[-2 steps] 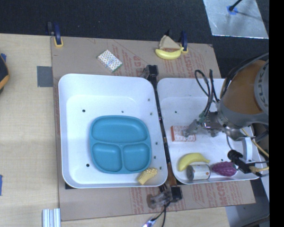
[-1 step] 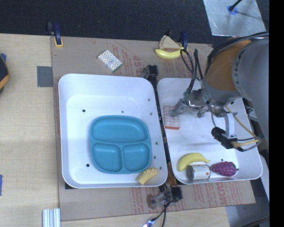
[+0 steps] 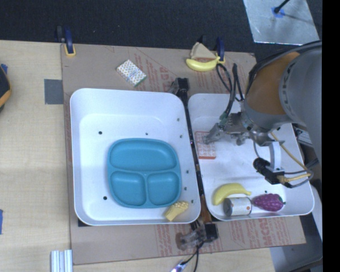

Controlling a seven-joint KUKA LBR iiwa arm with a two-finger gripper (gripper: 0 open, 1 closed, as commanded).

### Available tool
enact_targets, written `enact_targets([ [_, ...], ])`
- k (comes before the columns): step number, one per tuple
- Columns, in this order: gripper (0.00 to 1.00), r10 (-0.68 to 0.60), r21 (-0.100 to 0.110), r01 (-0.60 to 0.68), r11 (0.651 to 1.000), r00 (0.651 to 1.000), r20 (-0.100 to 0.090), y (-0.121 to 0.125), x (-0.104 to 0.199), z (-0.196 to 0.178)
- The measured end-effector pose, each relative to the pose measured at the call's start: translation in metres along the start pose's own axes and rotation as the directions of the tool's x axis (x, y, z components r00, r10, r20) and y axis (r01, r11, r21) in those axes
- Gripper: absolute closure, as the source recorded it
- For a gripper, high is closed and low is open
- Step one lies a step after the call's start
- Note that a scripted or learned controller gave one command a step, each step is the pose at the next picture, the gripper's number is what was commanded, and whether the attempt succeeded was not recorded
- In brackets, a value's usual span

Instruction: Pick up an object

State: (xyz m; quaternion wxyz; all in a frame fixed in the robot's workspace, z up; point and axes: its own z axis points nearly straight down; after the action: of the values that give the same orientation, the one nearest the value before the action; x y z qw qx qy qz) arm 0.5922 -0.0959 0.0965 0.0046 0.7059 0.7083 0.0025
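Camera view: tool [image 3: 214, 134] over right bin [image 3: 306, 208] mid, jaw state unclear; banana [image 3: 229, 192], can [image 3: 237, 207], grapes [image 3: 268, 202] lie toward bench's near edge.

My grey arm [image 3: 306, 89] comes in from the right side of the camera view, bulky and close to the lens, with its orange band [image 3: 266, 86] curving just above my wrist. The wrist tips downward and to the left. At its end my dark metal two-finger claw [image 3: 213, 135] points down and leftward, low in the view. The fingers are small and partly blurred, so how far apart they stand is unclear. Black and yellow cables [image 3: 280, 166] loop off my wrist below the band.
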Motion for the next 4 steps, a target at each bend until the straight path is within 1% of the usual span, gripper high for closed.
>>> enact_targets([
  [1, 0.0, -0.002, 0.003, 0.002, 1.0, 1.0, -0.002, 0.052, -0.034, 0.001],
  [2, 0.0, 0.0, 0.004, 0.0, 1.0, 1.0, -0.001, -0.014, -0.007, 0.0],
  [3, 0.0, -0.001, 0.003, 0.001, 1.0, 1.0, -0.001, 0.067, -0.063, 0.001],
  [4, 0.0, -0.001, 0.014, 0.001, 1.0, 1.0, -0.003, 0.007, -0.038, -0.008],
])
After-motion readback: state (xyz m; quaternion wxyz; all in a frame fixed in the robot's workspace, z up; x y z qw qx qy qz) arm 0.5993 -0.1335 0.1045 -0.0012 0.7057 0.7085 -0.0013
